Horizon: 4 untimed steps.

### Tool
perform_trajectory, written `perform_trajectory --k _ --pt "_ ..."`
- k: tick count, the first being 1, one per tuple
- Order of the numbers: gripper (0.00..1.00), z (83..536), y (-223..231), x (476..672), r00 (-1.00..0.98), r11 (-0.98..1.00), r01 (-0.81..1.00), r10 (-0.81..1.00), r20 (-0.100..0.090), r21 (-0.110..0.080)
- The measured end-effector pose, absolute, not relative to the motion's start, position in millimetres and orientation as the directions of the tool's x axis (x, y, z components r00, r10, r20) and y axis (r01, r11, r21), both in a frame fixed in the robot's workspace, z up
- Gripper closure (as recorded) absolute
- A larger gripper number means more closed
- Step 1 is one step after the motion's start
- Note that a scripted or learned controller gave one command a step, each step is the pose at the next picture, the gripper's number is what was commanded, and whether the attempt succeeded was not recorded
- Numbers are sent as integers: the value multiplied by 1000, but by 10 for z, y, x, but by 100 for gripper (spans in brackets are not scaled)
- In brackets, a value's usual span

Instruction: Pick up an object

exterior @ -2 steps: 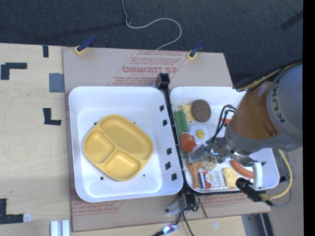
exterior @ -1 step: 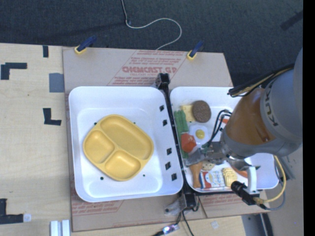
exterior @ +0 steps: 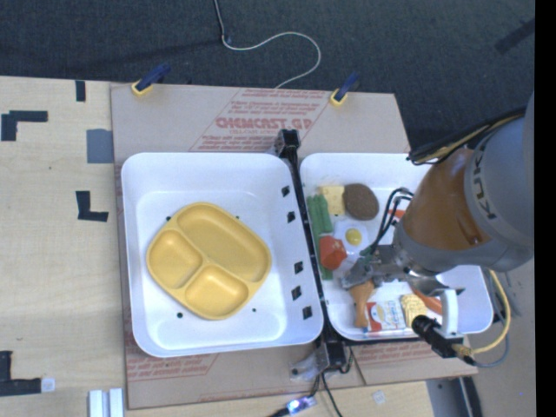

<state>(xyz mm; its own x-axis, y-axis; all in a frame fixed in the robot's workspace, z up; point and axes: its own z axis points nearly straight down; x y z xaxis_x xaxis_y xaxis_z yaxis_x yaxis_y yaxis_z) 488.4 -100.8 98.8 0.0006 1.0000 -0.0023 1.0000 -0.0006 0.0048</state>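
Two glossy white bins [exterior: 139, 233]: one smooth yellow three-compartment plate [exterior: 208, 258] left; several small toy foods right; gripper [exterior: 369, 272] finger spread unclear.

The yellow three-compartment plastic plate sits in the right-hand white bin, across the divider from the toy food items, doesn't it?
Not quite: the camera view shows the yellow three-compartment plastic plate in the left-hand white bin. It is indeed across the divider from the toy food items, which lie in the right-hand white bin.
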Motion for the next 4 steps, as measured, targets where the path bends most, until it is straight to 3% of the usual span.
perform_trajectory --k 2,3,4 --pt "100 2210 -959 4907 -2 2 1000 1000 -1 4" --pt "100 2240 -952 4906 -1 1 1000 1000 1 -2" --pt "100 2309 -561 5328 -5 5 1000 1000 0 0"
